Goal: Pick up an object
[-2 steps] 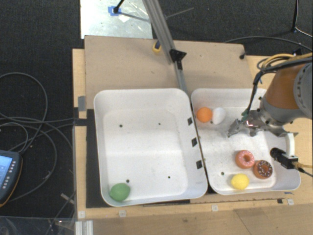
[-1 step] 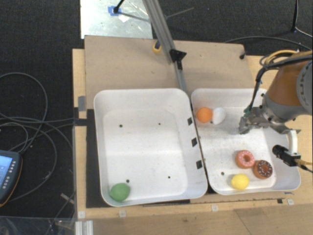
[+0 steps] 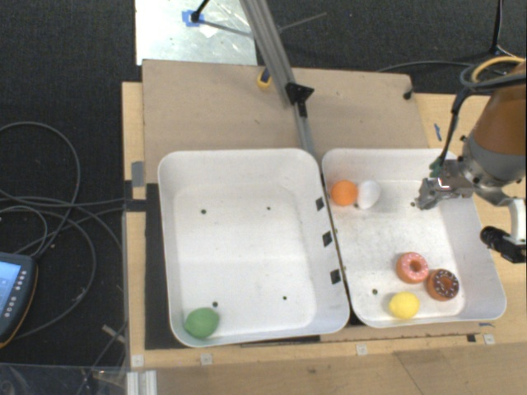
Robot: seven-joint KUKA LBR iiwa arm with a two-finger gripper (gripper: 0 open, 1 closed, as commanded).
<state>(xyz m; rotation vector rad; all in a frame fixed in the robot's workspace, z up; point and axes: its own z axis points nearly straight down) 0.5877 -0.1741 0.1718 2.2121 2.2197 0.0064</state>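
— Are you making out any writing, labels or numbers anywhere?

— No, nothing is reading clearly. The handheld screen point(image 3: 10, 290) at the left edge is glowing, but whatever it is displaying is too small and blurred to tell.

— And the blue tape point(image 3: 194, 18) on the floor at the top?

— It is showing plain colour, no letters. The bins' walls are carrying only small dark marks, not signs.

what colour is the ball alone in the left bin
Green. The ball sits near the left bin's front corner, clearest in the camera view.
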